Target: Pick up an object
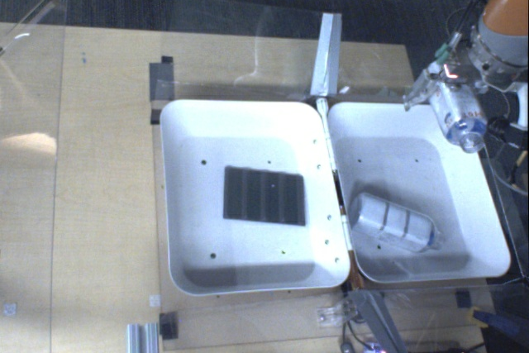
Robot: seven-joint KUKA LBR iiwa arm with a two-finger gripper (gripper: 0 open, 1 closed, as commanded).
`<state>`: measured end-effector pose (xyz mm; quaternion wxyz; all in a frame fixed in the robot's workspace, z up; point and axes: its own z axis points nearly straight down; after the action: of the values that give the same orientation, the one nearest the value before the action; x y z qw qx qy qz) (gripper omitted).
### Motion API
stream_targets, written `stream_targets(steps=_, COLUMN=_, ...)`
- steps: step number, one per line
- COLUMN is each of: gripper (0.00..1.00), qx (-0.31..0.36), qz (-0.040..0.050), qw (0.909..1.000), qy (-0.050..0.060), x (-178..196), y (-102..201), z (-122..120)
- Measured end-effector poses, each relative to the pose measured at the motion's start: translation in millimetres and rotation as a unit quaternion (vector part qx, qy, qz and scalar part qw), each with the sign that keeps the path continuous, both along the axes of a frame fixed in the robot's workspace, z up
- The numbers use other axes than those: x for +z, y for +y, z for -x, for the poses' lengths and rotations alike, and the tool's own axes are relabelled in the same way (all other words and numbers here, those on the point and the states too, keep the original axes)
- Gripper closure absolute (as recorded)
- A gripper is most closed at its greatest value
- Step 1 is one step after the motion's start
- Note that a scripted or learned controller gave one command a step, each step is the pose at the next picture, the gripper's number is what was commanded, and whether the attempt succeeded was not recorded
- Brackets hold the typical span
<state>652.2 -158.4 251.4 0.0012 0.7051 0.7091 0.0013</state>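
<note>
Hand point(457, 107) above right bin point(496, 248) far corner, grasping clear bottle point(464, 126). Watch grip: smooth bottle hangs tilted, could slip, drop onto second bottle point(395, 223).

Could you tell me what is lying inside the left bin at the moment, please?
Inside the left bin a dark ribbed rectangular pad lies flat near the middle of the floor. Whatever is beneath the pad is covered.

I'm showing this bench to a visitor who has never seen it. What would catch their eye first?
Probably the dark ribbed rectangular pad lying flat in the middle of the left bin, stark against the white. Next, the clear plastic bottle lying on its side in the right bin. Then the arm's orange band at the upper right, with another clear bottle-like object beneath it.
</note>
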Motion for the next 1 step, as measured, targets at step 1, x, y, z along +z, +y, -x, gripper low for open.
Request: stream_targets(steps=1, gripper=0.0, qx=0.007, qz=0.0, qw=1.0, qy=0.001, x=-73.7, y=-29.0, z=86.7)
